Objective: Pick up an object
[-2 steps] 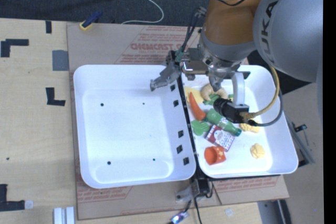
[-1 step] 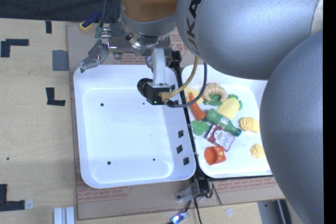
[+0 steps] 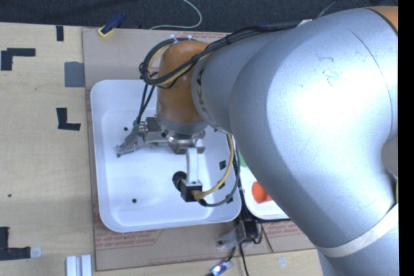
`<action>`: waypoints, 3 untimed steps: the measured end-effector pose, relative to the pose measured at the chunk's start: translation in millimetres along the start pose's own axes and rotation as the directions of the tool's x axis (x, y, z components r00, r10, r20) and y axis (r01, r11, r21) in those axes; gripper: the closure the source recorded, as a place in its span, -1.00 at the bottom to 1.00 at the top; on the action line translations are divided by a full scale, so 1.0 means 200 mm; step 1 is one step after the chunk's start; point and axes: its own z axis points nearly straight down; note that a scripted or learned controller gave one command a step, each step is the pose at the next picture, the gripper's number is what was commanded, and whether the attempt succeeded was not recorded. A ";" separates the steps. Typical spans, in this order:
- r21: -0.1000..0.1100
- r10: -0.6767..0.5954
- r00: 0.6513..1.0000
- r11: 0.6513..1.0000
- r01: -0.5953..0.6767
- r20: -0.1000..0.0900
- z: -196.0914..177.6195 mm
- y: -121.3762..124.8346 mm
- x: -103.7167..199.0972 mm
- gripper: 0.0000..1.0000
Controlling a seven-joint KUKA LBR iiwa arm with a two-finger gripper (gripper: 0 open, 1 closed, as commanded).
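My gripper point(image 3: 131, 143) hangs low over the left white bin point(image 3: 107, 158), in its upper middle part, below the orange wrist band point(image 3: 174, 81). The wrist and its metal mount cover most of it, so nothing shows as held. A small orange object point(image 3: 259, 192) lies in the right bin point(image 3: 272, 211), peeking out from under the arm. A small dark speck point(image 3: 134, 200) sits on the left bin's floor near the front.
The big grey arm point(image 3: 310, 132) covers nearly all of the right bin. A black cable block point(image 3: 185, 188) hangs from the wrist over the left bin. A blue-and-yellow item point(image 3: 112, 24) lies on the bench at the back left.
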 end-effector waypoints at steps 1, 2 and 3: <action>-0.019 0.004 1.000 1.000 -0.004 0.002 0.06 0.10 0.19 -1.00; -0.008 -0.002 1.000 1.000 0.002 -0.005 0.11 -0.39 0.10 -1.00; -0.020 -0.004 1.000 1.000 0.003 -0.005 -0.23 -0.21 0.28 -1.00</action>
